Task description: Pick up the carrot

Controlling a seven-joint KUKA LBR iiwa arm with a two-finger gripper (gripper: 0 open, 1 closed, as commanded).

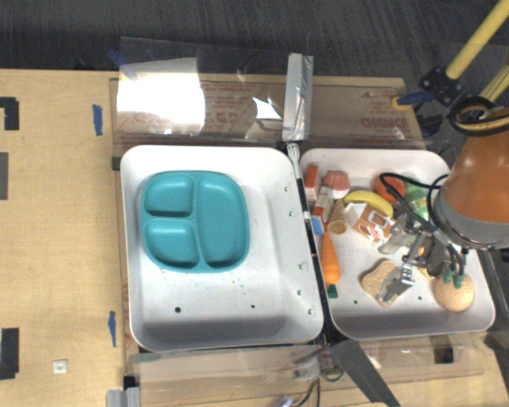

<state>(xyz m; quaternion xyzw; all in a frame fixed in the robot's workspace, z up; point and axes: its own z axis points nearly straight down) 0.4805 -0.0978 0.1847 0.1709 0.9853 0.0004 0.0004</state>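
1. The carrot [330,259] is lying along the left wall of the right bin [479,316], lengthwise, green end toward the camera, with a bottle [316,200] and other bits crowding its far end.
2. The gripper [396,285] is hanging low near the bin's front middle, over a tan piece [376,275], well right of the carrot.
3. Its fingers are showing nothing between them; whether they are spread or closed is beyond telling.
4. Judging the approach: it is needing to slide left, turn the fingers across the carrot, and come down at mid-length, since the wall is leaving little room.
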